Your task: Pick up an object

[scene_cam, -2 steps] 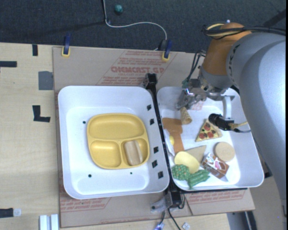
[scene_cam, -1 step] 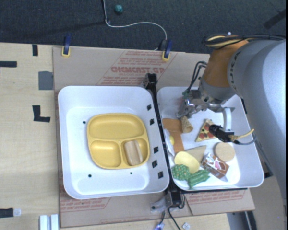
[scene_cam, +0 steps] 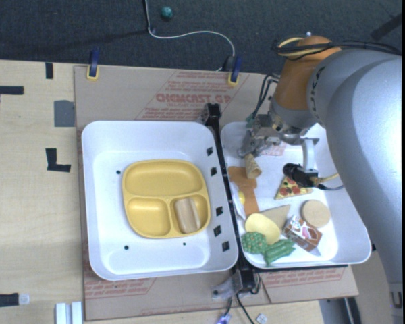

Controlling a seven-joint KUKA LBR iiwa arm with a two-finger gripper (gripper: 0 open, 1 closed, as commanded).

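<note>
gripper (scene_cam: 254,142) lowered in right bin (scene_cam: 354,248), far-left corner; finger state cannot be told | nearest object: cone (scene_cam: 252,165), just beside tips, not seen held | risk: a miss or a push against the bin wall, cone lying tilted near brown spatula (scene_cam: 246,189)

2 white bins (scene_cam: 94,201); a yellow divided tray (scene_cam: 148,181) with a tan bread roll (scene_cam: 187,215); green toy vegetables (scene_cam: 268,248); an orange-banded grey arm (scene_cam: 351,93).
</note>
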